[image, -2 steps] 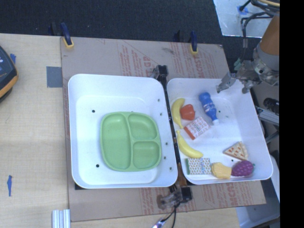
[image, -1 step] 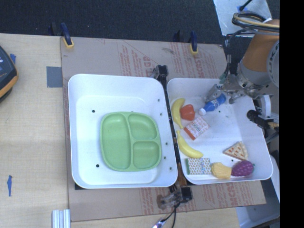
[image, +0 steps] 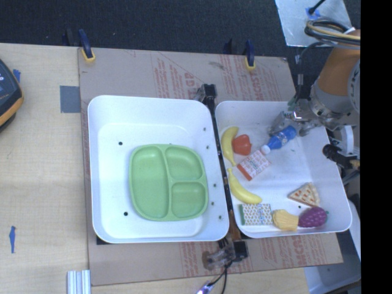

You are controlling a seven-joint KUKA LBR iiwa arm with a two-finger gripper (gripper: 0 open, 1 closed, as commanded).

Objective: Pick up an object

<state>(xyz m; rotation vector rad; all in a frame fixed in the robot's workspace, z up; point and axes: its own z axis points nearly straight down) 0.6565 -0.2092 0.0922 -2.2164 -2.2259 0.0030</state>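
In the right bin point(image: 334, 164), my gripper point(image: 289, 122) is low at the far right, directly over the upper end of a small blue bottle point(image: 280, 139). The bottle lies tilted, with its white cap point(image: 266, 147) pointing down-left. Whether the gripper touches the bottle cannot be told. Also in this bin are two yellow bananas point(image: 228, 141) point(image: 243, 190), a red toy point(image: 242, 144), a small red-and-white box point(image: 253, 164), a pizza slice point(image: 304, 194), purple grapes point(image: 313, 216), a yellow corn piece point(image: 285, 219) and a green-white carton point(image: 256, 214).
The left bin point(image: 104, 164) holds a green divided plate point(image: 166, 181). Both bins rest on a cardboard sheet point(image: 153, 72) clamped to the wooden bench. A dark device point(image: 7, 94) sits at the far left edge. The arm's grey and orange body point(image: 337, 72) hangs over the right bin's far right corner.
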